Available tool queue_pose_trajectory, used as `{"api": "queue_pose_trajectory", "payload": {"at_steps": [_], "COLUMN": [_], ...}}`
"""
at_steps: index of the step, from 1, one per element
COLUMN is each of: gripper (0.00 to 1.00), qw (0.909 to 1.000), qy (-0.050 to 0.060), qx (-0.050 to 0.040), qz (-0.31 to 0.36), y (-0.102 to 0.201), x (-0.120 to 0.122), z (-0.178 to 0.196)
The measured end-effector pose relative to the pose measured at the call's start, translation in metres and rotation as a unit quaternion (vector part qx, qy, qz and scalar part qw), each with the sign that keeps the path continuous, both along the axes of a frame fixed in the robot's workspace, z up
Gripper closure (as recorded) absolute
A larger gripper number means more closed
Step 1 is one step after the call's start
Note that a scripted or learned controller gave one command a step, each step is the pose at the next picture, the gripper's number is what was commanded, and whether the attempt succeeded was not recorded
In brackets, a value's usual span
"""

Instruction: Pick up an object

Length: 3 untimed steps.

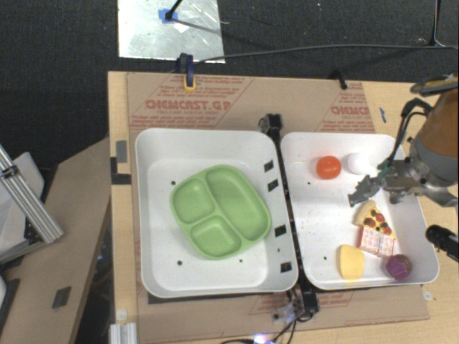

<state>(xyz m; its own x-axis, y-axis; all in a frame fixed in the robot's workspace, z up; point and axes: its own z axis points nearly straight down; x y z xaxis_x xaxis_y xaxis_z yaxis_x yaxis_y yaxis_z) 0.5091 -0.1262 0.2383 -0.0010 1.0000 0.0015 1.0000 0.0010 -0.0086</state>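
Green divided plate [219, 210] sits in the left bin [154, 156], tilted a bit, nothing on it. Right bin [308, 264] holds the small stuff: orange ball [329, 167] and white ball [356, 163] side by side at the far end, pizza slice toy [375, 229] toward the right wall, yellow block [351, 261] and purple ball [399, 266] at the near end. Arm comes in from the right, grey with an orange part at the edge. Hand [366, 190] is over the right bin, just near of the white ball and just far of the pizza slice toy, tip pointing left. Nothing visible between the fingers; cannot tell whether they are wide or narrow, too dark and small. Orange ball is just left and far of the hand. Yellow block and purple ball are well apart from it. Tabletop [237, 99] is brown board with red printing, both bins resting on it.
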Motion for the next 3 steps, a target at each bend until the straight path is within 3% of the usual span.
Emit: {"api": "queue_pose_trajectory", "payload": {"at_steps": [1, 3], "gripper": [0.0, 0.0], "qw": [1.0, 1.0], "qy": [-0.005, -0.002], "qx": [-0.0008, -0.0002], "qz": [0.001, 0.0], "y": [0.0, 0.001], "x": [0.002, -0.007], "z": [0.005, -0.096]}}
